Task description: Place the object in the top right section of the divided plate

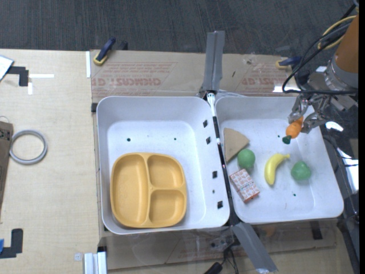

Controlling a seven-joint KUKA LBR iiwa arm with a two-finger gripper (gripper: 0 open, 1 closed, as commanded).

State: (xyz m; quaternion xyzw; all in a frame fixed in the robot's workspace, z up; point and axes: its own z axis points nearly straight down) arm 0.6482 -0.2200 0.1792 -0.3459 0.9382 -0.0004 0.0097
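Carrot (pixel 292 131) between fingers of hand (pixel 300 120), tilted, green tip down-left.

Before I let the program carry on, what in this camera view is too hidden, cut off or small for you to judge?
- Claw grip: its metal parts overlap the small orange carrot-like toy; whether it is pinched or just beside cannot be told.
- Arm: cut off by the right edge.
- Patterned box: print too small to read.
- Divided plate: section depth unclear from above.
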